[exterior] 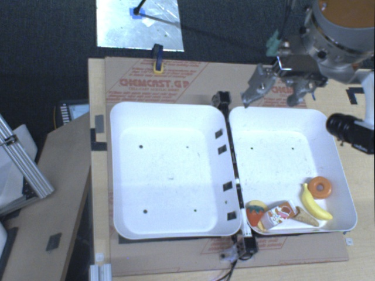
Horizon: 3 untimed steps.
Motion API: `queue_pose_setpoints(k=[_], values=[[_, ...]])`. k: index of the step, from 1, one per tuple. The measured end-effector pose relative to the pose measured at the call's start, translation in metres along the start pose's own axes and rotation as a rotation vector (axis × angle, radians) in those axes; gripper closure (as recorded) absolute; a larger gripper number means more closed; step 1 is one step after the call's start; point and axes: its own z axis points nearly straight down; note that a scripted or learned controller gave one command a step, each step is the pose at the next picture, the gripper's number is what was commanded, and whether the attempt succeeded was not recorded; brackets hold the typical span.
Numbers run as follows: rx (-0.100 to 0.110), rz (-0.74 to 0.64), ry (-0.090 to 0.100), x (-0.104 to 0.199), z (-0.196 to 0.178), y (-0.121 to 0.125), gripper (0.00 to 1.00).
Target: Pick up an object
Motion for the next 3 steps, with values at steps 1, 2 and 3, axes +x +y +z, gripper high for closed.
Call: queue_pose_setpoints(k=[1,2,3], values=[[0.001,0.001,0.0,0.082,0.001,0.001,0.0],[0.001,0.003,0.0,0.145,0.001,0.001,0.0],[0.001,0.02,-0.004,0.062,0.0,0.019,0.0]])
